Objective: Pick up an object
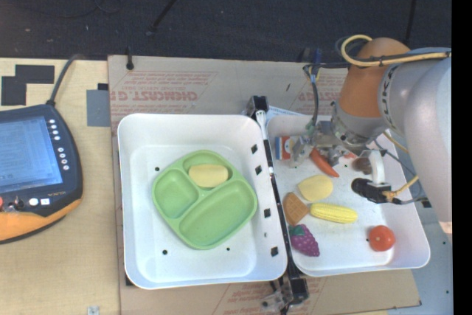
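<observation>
A brown cardboard-covered surface (184, 88) carries two shallow white bins, and places are given here from the right white bin (413, 251). Nearest the camera, at that bin's front, a purple plastic grape bunch (304, 240) and a round red tomato toy (381, 237) are seen, well apart. Just behind them lie a yellow corn cob toy (334, 214), a tan waffle-like piece (294, 207) and a pale yellow potato-shaped piece (316, 187). Further back an orange carrot-shaped toy (324, 163) lies just beside the claw (322, 147), which hangs low at the bin's rear. Whether the claw is spread or pressed together cannot be told, as it is blurred and crowded by cables. To the bin's left, a green divided plastic tray (206, 210) sits in the left white bin (140, 247), with a pale yellow bread-like piece (209, 175) in one compartment. A black and orange control pendant (33, 170) rests far left of it.

The carrot is judged the likely target. It could be nudged aside or only clipped at its tip, since it lies slanted and close to neighbouring items.
</observation>
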`<state>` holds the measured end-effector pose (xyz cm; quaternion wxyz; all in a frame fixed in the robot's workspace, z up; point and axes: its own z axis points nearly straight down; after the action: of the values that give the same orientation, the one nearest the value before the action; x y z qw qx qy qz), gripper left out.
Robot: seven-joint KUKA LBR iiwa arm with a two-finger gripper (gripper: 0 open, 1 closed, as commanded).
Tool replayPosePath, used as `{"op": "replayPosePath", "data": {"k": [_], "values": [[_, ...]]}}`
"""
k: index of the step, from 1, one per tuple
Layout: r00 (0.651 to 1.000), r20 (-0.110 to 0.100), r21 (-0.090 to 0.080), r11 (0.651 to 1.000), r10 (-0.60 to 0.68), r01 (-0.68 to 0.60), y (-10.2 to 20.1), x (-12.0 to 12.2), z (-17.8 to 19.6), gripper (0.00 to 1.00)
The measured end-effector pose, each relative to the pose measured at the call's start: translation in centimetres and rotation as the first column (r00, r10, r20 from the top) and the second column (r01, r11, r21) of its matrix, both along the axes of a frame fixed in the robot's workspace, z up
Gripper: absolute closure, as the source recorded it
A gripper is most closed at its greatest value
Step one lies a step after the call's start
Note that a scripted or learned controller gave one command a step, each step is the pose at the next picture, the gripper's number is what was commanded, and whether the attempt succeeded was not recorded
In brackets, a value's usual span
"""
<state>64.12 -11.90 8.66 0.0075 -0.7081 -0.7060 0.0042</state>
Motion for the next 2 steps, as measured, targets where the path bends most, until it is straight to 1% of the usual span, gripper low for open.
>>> {"op": "replayPosePath", "data": {"k": [1,2], "values": [[1.0,0.013,-0.006,1.0,0.0,0.0,-8.2,0.2,0.1,0.0],[1.0,0.014,-0.001,1.0,0.005,-0.005,0.0,-8.2,0.2,0.0]]}}
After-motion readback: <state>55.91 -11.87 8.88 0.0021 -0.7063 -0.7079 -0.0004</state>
